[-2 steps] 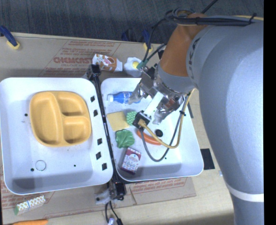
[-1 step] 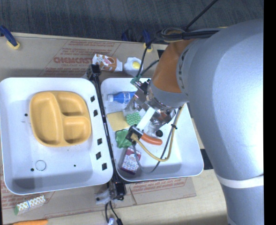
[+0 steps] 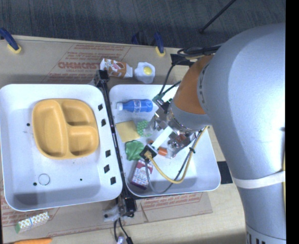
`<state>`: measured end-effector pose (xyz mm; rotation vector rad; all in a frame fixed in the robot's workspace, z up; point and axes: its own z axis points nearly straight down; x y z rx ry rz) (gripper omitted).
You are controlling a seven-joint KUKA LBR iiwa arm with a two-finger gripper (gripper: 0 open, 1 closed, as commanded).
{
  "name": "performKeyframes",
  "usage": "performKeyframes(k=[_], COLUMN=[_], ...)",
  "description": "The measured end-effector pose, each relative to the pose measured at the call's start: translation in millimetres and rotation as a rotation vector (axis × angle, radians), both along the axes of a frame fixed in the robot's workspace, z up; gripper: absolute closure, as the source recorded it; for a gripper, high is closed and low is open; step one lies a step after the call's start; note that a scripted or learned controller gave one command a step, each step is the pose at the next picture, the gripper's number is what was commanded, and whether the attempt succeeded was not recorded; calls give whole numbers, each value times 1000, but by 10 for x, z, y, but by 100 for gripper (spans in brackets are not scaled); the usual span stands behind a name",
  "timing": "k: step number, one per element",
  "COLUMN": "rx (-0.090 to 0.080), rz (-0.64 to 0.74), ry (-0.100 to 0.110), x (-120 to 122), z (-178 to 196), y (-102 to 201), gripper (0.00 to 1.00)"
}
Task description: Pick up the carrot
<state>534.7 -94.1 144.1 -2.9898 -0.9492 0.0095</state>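
The carrot shows as a small orange piece in the middle of the right bin, mostly hidden under the arm's wrist. My gripper is low in that bin, right beside the carrot and touching or nearly touching it. Whether the carrot sits between the fingers cannot be made out. The grey arm with its orange band covers the bin's right half.
The right bin also holds a blue bottle, a green dotted piece, a yellow flat item, a green leafy thing and a dark red packet. A yellow divided plate lies in the left bin.
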Motion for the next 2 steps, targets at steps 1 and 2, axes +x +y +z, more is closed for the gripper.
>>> performKeyframes(k=[1,2], rx=[0,0], rz=[10,15], ry=[-3,-3], x=[844,1127], z=[476,972], y=[98,5], gripper=[0,0])
